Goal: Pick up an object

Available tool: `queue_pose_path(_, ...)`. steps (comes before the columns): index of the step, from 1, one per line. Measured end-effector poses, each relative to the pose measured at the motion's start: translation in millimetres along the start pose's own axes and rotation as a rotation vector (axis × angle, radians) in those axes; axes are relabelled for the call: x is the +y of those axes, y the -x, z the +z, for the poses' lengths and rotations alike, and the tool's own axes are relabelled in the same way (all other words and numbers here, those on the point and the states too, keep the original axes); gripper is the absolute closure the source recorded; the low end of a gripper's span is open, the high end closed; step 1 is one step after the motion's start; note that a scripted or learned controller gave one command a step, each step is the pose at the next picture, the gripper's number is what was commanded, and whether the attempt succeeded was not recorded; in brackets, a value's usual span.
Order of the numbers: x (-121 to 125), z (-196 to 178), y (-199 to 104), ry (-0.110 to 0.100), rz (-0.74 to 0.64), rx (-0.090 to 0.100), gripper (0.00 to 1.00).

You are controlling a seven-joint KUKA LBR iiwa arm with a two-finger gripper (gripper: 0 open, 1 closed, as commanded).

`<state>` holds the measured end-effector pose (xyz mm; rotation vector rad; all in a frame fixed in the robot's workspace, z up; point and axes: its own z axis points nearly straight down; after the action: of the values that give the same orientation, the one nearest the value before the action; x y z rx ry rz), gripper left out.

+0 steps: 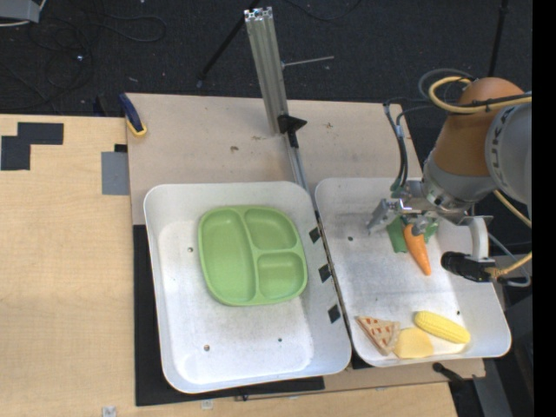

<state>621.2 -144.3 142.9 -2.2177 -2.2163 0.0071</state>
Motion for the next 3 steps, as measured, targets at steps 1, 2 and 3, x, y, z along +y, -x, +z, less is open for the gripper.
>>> queue_pose_path(1,0.9,-12.7,1.0,0.004,0.001,-0.001,1.0)
queue_pose_path(2,-3.5,-75.2,0.6,0.012,-0.001,-0.002,1.0)
queue_pose_path(3,-3.0,-128.8,1.5,0.012,-0.002,-0.002,1.0)
